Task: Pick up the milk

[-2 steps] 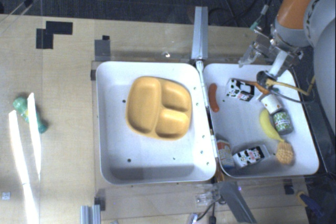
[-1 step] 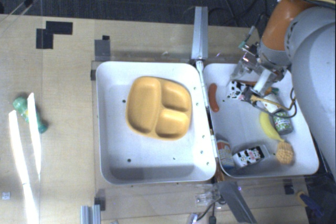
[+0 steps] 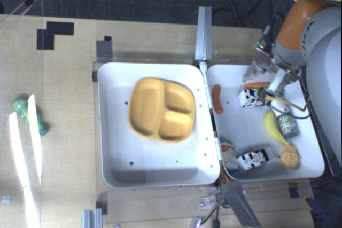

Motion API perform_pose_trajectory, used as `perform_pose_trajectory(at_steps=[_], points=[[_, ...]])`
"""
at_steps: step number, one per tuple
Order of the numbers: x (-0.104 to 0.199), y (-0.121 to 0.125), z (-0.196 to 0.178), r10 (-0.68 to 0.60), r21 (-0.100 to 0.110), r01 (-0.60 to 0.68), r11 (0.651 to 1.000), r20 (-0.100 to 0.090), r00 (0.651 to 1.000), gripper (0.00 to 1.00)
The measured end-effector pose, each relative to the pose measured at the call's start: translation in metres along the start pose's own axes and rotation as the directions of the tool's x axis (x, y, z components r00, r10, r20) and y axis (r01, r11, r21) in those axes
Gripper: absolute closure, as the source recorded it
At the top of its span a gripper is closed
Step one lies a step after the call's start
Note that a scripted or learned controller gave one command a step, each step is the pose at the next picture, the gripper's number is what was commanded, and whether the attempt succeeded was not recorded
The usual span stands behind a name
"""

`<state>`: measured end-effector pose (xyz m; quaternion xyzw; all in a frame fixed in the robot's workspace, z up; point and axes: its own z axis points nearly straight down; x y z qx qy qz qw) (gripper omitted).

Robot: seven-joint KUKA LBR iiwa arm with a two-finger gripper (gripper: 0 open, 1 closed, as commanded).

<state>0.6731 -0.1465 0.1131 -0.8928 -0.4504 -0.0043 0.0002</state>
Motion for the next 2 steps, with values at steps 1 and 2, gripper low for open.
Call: perform_pose_trajectory(at_steps=[1,2], points=[[-0.025,-0.017,0.005,-0.078,-0.042,0.077,0.996,-0.012,0.997,0.00],[-0.027,-0.013,-0.010,-0.073,-0.054,0.073,0.996,-0.011,0.997,1.00]])
